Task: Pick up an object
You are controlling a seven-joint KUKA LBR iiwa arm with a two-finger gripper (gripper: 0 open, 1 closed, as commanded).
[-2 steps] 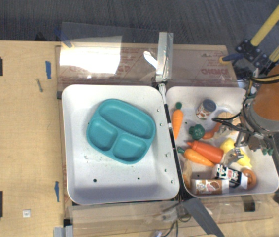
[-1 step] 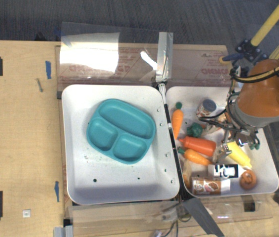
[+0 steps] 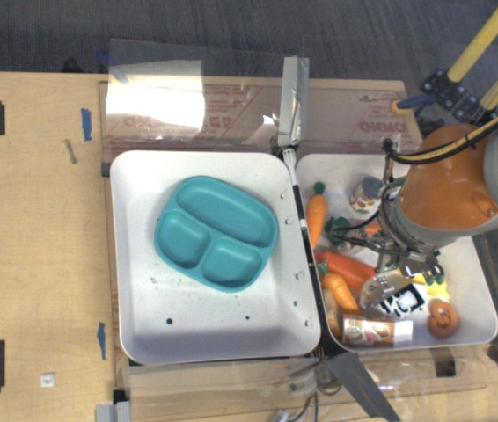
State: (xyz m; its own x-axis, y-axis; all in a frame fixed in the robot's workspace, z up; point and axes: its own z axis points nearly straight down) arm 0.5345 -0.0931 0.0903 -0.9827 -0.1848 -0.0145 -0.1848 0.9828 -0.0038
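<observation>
The gripper (image 3: 396, 275) is hanging low over the right bin (image 3: 482, 275), right down in the clutter, and whether it is gripping anything cannot be made out from here. Orange carrots (image 3: 347, 271) are lying just beside it, a small can (image 3: 377, 331) is resting on its side below, and a brown egg-like piece (image 3: 443, 317) is sitting near the corner. Across in the left bin (image 3: 135, 253), a teal divided plate (image 3: 217, 232) is sitting alone.
</observation>
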